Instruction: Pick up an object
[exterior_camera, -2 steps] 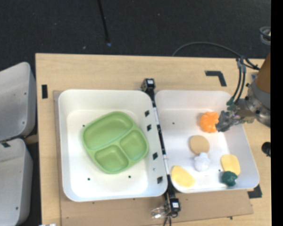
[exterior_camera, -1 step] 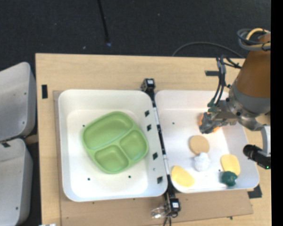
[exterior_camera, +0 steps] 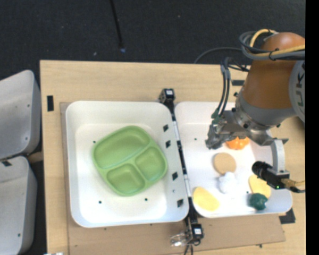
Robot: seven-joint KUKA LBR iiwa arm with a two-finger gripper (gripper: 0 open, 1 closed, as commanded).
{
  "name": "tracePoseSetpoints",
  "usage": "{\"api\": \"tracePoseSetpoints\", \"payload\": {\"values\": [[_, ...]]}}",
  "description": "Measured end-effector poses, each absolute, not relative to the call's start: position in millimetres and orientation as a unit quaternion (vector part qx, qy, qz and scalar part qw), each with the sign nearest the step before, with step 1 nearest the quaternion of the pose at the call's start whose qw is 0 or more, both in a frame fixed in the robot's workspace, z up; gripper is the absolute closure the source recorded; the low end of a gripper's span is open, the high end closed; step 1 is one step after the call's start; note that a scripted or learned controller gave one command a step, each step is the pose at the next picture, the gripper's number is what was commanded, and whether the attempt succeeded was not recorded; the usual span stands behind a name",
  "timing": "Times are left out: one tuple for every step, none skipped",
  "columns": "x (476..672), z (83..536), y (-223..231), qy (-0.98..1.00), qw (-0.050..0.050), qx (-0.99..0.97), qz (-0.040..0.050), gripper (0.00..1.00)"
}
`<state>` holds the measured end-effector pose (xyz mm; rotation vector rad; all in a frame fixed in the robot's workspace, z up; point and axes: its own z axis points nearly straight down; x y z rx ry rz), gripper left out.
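Right bin: loose objects lie clustered — tan round piece, white lump just below it, yellow piece at near edge, dark green piece, another yellow piece, orange object partly under arm. Pincer low beside the orange object; grip state cannot be made out. Left bin holds green 3-compartment tray. Both bins on counter.

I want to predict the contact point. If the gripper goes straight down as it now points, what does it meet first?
Probably the orange object lying just under the two-finger gripper, or the bare floor of the right white bin beside it. Depth is unclear from this slanted view.
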<state>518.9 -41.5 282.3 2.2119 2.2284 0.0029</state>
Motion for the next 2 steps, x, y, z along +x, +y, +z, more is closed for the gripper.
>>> {"api": "tracePoseSetpoints", "payload": {"values": [[522.4,266.6,16.5,0.71,0.0,0.705,0.0001,1.0],[514.4,249.6,70.7,0.71,-0.001,0.704,0.0,1.0]]}}
